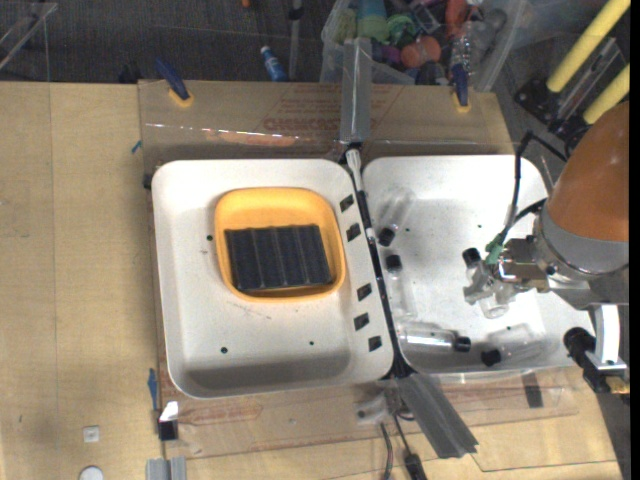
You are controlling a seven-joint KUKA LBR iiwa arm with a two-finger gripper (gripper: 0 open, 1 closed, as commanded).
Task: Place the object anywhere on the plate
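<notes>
Hand [488,286] low in right bin [440,193] among clear markers [432,340]; grip state unclear. Dark ridged object [277,256] on yellow plate [232,213], left bin [185,298].

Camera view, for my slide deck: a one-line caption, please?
Arm's gripper over right bin; dark slab on orange plate.

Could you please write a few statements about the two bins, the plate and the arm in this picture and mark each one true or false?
1. The yellow plate sits in the left bin. True.
2. A dark ridged rectangular object lies on the plate. True.
3. The gripper is above the left bin. False: it is over the right bin.
4. The plate is blue. False: it is yellow.
5. The arm reaches in from the view's left. False: from the right.
</notes>
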